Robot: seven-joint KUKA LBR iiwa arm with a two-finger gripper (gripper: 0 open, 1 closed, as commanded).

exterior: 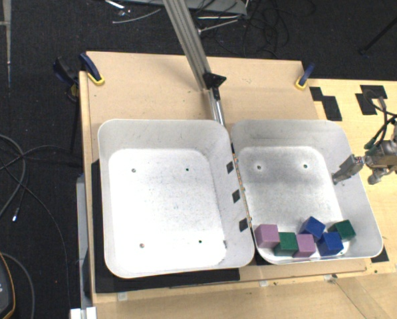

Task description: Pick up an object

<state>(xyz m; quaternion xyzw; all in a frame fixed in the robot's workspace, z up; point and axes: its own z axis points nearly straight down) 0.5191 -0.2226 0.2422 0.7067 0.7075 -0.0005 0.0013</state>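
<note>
Blocks (304, 239) clustered at near edge of right bin (358, 178): small, look light, stiff. Grasp outer green one (345, 229) by flat sides. Gripper (350, 167) at right rim; grip state unclear.

Two white bins, the left (165, 198) and the right (294, 178), looked like smooth matt plastic, lightly speckled with scuffs. The bench (185, 92) beneath them looked like pale, unvarnished wood board. The coloured blocks (306, 238) appeared matt. The gripper (348, 168) looked like dull grey metal.
</note>
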